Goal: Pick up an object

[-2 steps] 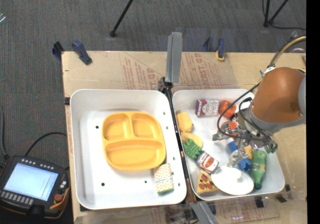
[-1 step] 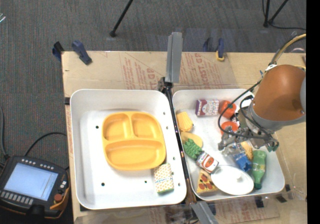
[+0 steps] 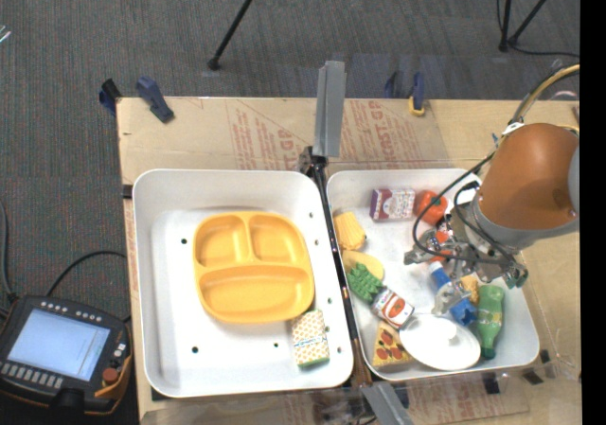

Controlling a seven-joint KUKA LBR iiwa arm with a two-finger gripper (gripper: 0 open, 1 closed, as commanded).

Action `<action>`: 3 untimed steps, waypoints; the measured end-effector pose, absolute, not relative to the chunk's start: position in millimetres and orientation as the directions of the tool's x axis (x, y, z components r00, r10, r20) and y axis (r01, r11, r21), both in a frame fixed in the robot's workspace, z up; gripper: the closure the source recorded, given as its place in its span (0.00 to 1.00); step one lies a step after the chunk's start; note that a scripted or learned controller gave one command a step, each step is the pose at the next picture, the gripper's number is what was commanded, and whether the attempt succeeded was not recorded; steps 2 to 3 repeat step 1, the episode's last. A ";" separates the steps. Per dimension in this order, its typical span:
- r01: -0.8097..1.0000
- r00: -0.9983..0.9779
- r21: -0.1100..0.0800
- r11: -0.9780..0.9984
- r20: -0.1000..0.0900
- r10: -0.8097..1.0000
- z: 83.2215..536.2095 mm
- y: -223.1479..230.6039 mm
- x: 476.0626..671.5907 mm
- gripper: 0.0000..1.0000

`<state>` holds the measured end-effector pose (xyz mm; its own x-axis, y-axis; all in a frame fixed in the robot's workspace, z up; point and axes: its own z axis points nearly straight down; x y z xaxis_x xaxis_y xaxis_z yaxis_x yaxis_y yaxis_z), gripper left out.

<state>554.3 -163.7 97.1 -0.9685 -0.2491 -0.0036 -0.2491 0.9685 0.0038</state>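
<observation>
The pincer (image 3: 458,292) hangs low over the right bin (image 3: 379,188); its opening cannot be told. Just beside it stands a green bottle (image 3: 490,319), with a white plate (image 3: 439,342) touching the bottle's left side.

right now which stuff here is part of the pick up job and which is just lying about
Part of the job:
gripper, low in the right bin
blue toy under it
green bottle
white plate
small can
milk carton
corn cob

Lying about:
left bin
yellow tray
patterned sponge
handheld screen
</observation>
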 end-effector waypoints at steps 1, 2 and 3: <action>-0.318 -0.948 -0.012 0.948 -0.024 -0.318 95.5 -161.1 529.4 0.00; -0.318 -0.948 -0.012 0.948 -0.024 -0.318 95.5 -161.1 529.4 0.00; -0.318 -0.948 -0.012 0.948 -0.024 -0.318 95.5 -161.1 529.4 0.00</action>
